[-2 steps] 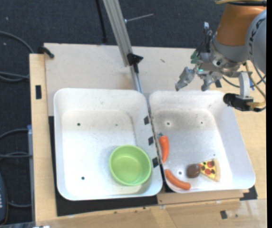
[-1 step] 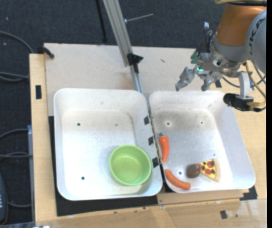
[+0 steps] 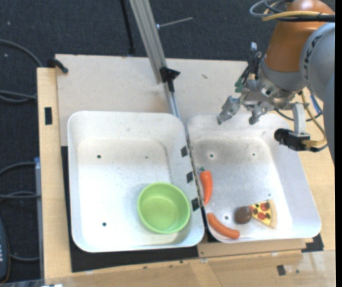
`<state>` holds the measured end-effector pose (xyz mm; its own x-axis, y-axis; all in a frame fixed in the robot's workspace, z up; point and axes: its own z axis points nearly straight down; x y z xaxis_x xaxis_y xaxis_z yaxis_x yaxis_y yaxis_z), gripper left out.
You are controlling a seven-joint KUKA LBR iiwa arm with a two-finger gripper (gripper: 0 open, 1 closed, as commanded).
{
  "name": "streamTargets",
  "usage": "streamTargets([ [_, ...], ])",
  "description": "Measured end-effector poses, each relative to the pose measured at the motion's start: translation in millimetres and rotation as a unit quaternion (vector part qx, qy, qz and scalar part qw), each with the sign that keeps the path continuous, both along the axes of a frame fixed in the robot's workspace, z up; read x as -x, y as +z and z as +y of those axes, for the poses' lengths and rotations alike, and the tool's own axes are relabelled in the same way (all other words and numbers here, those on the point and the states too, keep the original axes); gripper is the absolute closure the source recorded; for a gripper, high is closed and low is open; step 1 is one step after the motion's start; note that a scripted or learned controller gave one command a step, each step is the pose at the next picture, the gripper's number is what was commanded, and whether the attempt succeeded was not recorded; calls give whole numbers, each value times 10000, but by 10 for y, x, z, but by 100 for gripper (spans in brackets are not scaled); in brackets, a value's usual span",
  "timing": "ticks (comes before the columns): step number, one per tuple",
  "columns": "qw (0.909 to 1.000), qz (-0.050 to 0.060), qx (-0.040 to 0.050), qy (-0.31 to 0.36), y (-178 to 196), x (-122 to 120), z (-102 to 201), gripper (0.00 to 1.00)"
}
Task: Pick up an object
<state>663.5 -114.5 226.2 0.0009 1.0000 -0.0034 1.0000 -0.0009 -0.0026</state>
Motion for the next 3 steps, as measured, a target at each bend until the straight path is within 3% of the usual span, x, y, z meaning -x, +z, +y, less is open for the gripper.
streamTargets([
  [2, 10000, 6, 1, -4, -1089, 67, -101, 0],
  [3, 10000, -39, -4, -13, -943, 44, -102, 100],
])
